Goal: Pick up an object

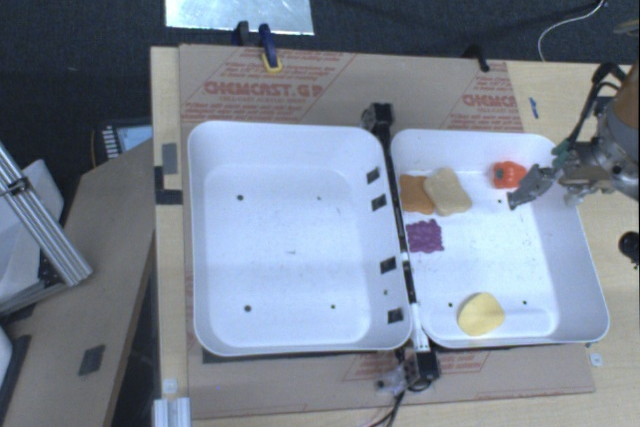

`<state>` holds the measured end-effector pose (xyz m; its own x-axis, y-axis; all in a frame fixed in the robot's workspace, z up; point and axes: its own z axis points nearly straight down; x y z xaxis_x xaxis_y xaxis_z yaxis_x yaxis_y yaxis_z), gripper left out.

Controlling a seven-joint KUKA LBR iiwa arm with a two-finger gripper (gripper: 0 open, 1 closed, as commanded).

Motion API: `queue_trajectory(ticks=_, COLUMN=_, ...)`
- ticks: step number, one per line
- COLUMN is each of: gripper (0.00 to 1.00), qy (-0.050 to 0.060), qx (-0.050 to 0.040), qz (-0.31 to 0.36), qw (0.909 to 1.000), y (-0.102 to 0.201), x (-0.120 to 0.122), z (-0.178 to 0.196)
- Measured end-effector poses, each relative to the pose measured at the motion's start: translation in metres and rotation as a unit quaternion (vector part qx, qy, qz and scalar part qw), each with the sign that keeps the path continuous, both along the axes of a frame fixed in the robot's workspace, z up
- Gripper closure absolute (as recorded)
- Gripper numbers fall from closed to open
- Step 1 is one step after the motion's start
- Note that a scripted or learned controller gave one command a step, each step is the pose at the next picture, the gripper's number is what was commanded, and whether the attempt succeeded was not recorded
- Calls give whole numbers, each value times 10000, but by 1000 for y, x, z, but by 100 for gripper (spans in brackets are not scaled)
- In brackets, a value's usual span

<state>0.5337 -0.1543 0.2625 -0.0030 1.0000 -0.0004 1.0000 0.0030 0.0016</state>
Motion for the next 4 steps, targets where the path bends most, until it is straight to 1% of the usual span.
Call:
queue_trajectory(ticks=1, gripper=100, qy=-16, qx=-4, qz=14, qw=10000, y=0, x=1, z=11)
queue_trajectory(ticks=2, gripper=100, qy=-76, qx=-11, qz=26, qw=10000, y=33, x=7, z=128)
queue_trajectory(ticks=3, gripper=100, qy=-53, qx=10, qz=55, qw=10000, y=117, x=15, z=202)
queue_trajectory(ticks=4, gripper=100, qy=-30, qx=11, qz=29, qw=10000, y=172, x=-2, z=251)
